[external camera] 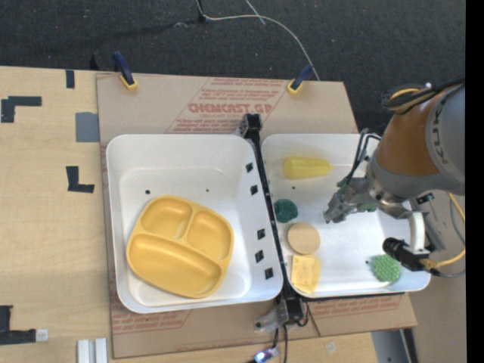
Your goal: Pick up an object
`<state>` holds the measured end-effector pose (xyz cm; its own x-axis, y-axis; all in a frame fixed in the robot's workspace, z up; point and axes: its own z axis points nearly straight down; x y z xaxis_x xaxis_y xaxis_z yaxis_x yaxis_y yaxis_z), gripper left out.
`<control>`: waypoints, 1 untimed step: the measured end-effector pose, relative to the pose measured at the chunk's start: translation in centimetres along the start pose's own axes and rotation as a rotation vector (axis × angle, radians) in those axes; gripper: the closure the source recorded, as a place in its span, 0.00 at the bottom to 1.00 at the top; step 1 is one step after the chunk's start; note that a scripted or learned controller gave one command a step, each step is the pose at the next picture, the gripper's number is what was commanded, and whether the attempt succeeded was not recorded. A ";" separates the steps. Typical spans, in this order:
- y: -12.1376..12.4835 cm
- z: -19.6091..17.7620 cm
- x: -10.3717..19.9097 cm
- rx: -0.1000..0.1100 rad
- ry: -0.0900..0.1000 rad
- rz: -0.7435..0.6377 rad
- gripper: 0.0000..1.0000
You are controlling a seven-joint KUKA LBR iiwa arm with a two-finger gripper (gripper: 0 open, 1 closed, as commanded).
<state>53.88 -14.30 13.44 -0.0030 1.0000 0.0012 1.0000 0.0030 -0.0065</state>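
Camera view: jaws (334, 213) hover right of green ball (285, 210).

There is one camera, fixed above the worktop (45, 203), and it looks down at a slant, so the far edge of the worktop lies toward 12 o'clock with dark floor (340, 21) beyond it and the near edge toward 6 o'clock. It stands at a middle distance: both white bins, the left bin (121, 153) toward 9 o'clock and the right bin (340, 278) toward 3 o'clock, fit whole in the frame with the cardboard sheet (227, 104) under them. The arm (412, 142) comes in from 3 o'clock and is cut by that edge.
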 end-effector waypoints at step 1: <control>0.8 -5.3 0.8 -0.010 -0.002 0.000 1.00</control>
<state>54.74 -13.49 18.77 -0.0027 1.0000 -0.0006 1.0000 0.0027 0.0030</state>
